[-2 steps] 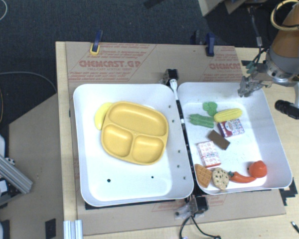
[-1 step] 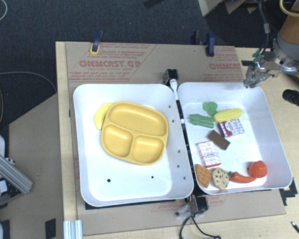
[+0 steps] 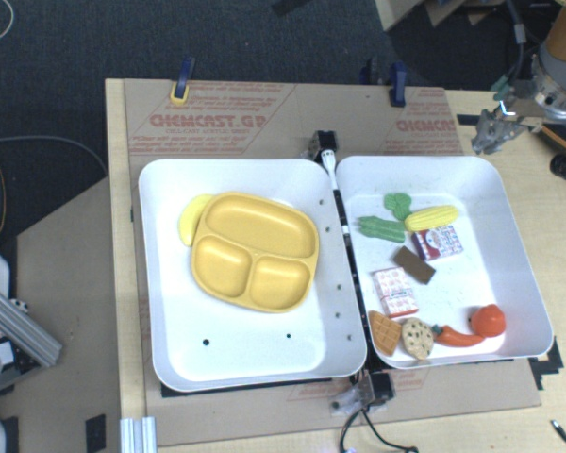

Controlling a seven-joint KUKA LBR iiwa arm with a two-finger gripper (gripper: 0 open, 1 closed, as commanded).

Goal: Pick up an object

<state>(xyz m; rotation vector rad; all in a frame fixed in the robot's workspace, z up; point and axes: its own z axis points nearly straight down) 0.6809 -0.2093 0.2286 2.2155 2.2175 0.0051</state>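
You have two white bins on the bench, and the black divider (image 3: 338,217) where they meet is your landmark. On the far side of it from the arm, the left bin (image 3: 170,347) holds one yellow sectioned tray (image 3: 255,251) with three compartments, upside up and lying close to the divider; one flat yellow piece (image 3: 191,219) pokes out from under the tray's edge farthest from the divider. On the arm's side, the right bin (image 3: 524,281) holds the loose things you could pick. Count them: two green toy vegetables (image 3: 385,217), one just beside the divider and one a little farther from it; one yellow corn cob (image 3: 431,218) touching the farther green piece; two small red-and-white packets (image 3: 440,243), one near the corn and one (image 3: 394,292) nearer the divider; one dark brown bar (image 3: 414,265) between the two packets; one waffle-patterned piece (image 3: 385,332) and one speckled cookie (image 3: 417,338) side by side, low in the view and near the divider; one red-orange pepper (image 3: 460,338) and one red tomato (image 3: 489,320), touching each other, well apart from the divider. The gripper (image 3: 495,130) hangs outside the right bin, above its far corner in the view, well apart from the divider and from every object; it looks small and blurred there, so you cannot tell whether it is clenched or released, and nothing shows in its grasp.
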